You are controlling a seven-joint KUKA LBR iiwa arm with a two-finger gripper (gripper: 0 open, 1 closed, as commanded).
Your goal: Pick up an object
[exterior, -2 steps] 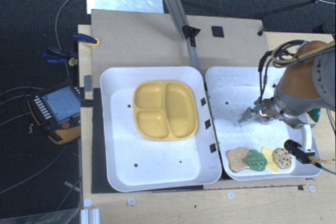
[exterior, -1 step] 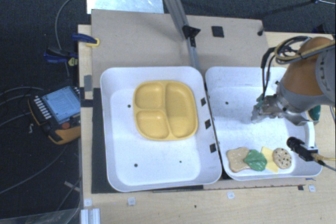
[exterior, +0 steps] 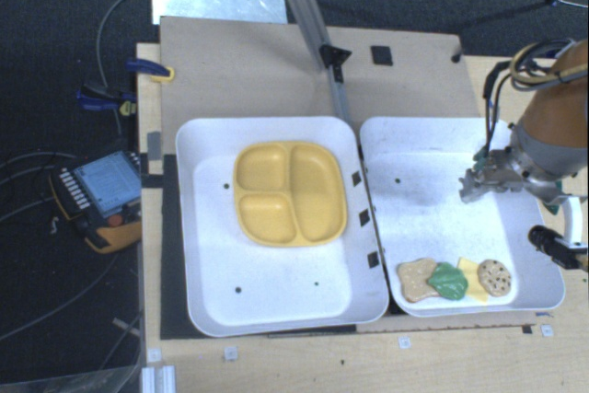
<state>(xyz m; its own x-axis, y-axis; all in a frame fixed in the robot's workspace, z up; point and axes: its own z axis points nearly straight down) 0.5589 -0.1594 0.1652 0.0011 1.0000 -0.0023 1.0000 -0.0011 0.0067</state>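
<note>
Rightward, food (exterior: 455, 279) hugs the bin's (exterior: 433, 143) near rim.

From where I stand, nothing here can be read. The blue-faced device (exterior: 103, 184) lying on the floor, well off to the far side of the bins from the gripper (exterior: 471, 189), has a row of small keys along its edge, but any marks on them are too small to make out. The black square patch (exterior: 382, 55) on the brown board, up beyond the gripper, carries no lettering that I can see. The two white bins and the yellow divided plate (exterior: 289, 194) show no labels.
</note>
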